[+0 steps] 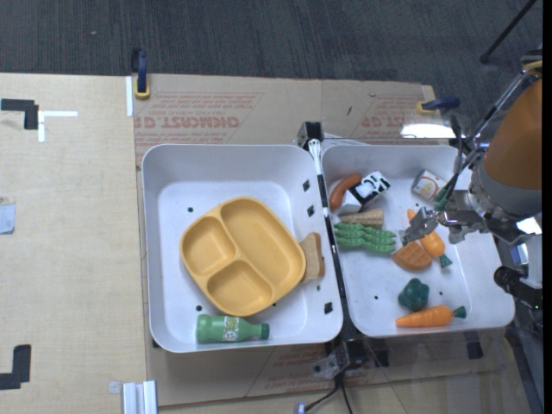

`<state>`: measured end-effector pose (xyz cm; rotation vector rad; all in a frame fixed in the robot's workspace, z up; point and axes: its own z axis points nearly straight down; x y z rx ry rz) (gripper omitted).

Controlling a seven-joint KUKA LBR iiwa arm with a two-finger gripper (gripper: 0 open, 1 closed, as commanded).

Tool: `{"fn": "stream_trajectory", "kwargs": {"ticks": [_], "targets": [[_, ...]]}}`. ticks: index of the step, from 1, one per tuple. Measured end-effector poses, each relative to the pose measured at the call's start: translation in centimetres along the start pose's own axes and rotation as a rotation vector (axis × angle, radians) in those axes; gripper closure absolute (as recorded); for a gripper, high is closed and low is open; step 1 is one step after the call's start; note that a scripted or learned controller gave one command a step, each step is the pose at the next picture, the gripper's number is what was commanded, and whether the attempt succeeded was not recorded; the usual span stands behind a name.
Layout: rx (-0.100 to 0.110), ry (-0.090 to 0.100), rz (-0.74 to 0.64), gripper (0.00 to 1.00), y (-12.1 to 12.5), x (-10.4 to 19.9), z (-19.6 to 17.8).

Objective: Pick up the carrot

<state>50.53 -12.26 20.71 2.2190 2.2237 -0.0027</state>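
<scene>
Arm entering from the right edge, orange band above the wrist; gripper (pixel 425 225) lowered, pointing left.

The arm (pixel 517 145) is running off the frame's right edge. The gripper (pixel 424 224), right of centre, is covering part of an orange item (pixel 419 254), leaving its kind unclear.
</scene>
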Motion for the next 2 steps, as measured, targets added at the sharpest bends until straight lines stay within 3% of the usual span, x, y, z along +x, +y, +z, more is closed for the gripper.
{"fn": "stream_trajectory", "kwargs": {"ticks": [1, 2], "targets": [[-0.001, 0.000, 0.104, 0.00, 7.48, -7.27, 11.51], [-0.001, 0.000, 0.107, 1.00, 7.50, -7.31, 10.62]]}}
